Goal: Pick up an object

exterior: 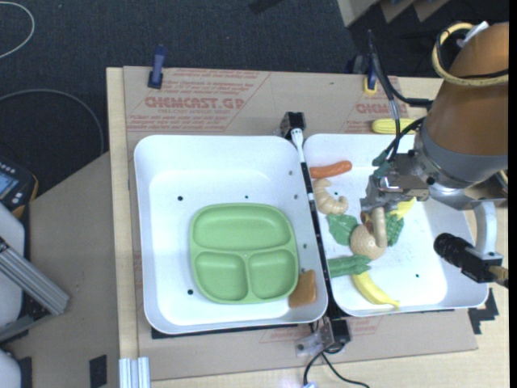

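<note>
1. Camera view: arm (pixel 468 111) over right bin (pixel 428 293); fingers (pixel 376 219) down among toy food, state can't tell.
2. Mushroom (pixel 367 243) just below the fingers, leaf (pixel 342 228) to its left, banana (pixel 373 289) nearer the front, carrot (pixel 331 169) at the back.
3. Left bin (pixel 161 217): green tray (pixel 243 251), brown piece (pixel 303 289) beside it.

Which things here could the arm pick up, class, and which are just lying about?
For the job:
gripper
carrot
banana
potato
green leaf
green pod
brown piece
green tray

Lying about:
left bin
right bin
blue clamp
cardboard sheet
</note>
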Tool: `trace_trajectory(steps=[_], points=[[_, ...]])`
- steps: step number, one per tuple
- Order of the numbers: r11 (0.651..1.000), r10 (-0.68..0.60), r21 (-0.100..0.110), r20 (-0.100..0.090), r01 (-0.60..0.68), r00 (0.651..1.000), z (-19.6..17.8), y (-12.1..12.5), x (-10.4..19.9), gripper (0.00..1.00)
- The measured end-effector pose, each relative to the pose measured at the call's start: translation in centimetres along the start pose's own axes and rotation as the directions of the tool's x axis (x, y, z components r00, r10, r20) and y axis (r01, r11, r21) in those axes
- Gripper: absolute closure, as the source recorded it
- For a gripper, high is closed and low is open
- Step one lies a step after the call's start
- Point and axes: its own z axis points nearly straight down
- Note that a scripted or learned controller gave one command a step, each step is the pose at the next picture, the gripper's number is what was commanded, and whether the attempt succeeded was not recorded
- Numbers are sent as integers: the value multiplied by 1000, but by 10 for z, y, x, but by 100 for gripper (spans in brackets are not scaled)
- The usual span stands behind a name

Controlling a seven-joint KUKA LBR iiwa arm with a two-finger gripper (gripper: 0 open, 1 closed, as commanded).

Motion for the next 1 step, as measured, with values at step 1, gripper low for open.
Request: trace_trajectory(steps=[1], points=[[1000,3,13,0,-3,1000,41,-9,26,100]])
